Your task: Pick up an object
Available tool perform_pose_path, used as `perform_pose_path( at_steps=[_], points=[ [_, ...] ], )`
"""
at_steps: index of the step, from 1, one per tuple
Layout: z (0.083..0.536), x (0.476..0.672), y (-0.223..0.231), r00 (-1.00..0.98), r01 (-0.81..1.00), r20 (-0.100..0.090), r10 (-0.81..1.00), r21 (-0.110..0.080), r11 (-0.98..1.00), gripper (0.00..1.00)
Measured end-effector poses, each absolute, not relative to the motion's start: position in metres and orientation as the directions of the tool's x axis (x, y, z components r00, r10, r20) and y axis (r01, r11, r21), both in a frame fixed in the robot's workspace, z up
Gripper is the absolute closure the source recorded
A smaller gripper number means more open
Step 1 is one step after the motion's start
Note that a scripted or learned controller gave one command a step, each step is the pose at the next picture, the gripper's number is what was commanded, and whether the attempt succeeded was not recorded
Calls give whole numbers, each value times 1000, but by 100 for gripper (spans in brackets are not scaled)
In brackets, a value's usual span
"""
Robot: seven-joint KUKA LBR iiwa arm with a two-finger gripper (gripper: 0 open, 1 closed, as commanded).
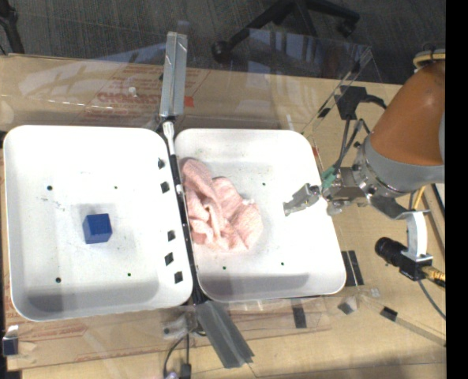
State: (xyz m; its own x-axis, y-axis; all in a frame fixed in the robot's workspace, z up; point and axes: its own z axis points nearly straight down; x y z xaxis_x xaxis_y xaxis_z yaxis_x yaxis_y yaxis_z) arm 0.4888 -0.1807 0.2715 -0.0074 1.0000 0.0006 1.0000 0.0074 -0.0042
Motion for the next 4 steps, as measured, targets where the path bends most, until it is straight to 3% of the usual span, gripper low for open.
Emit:
perform_pose_path(
  at_steps=[1,2,3,4],
  points=[
    [133,521,-139,-11,1000,1,1000,-7,11,0],
    [143,521,-140,-16,1000,1,1000,-8,16,100],
    [152,522,-139,-22,1000,0,1000,-11,22,100],
    [252,612,-87,101,995,0,995,-2,-101,100]
  ],
)
